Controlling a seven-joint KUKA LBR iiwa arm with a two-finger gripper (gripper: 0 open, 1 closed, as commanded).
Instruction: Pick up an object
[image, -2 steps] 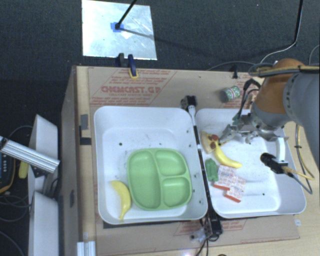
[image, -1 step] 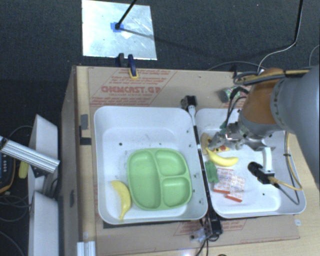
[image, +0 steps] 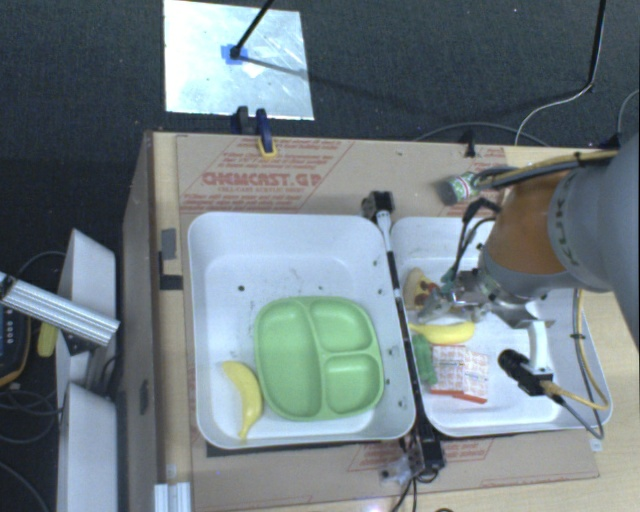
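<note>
Yellow banana (image: 445, 331), curved, smooth-skinned, lying in the right bin (image: 575, 415), gripper (image: 452, 296) just above it, finger state unclear.

Left bin (image: 215, 300): divided plate (image: 320, 356) at centre, banana (image: 243, 396) touching its left edge. Right bin (image: 520, 418): second banana (image: 445, 331) behind a packet (image: 455, 372), arm (image: 575, 225) overhead.

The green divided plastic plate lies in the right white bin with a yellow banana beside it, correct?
Not quite. The camera view shows the green divided plastic plate in the left white bin, not the right. The yellow banana does lie beside it, at the plate's lower left edge.
</note>
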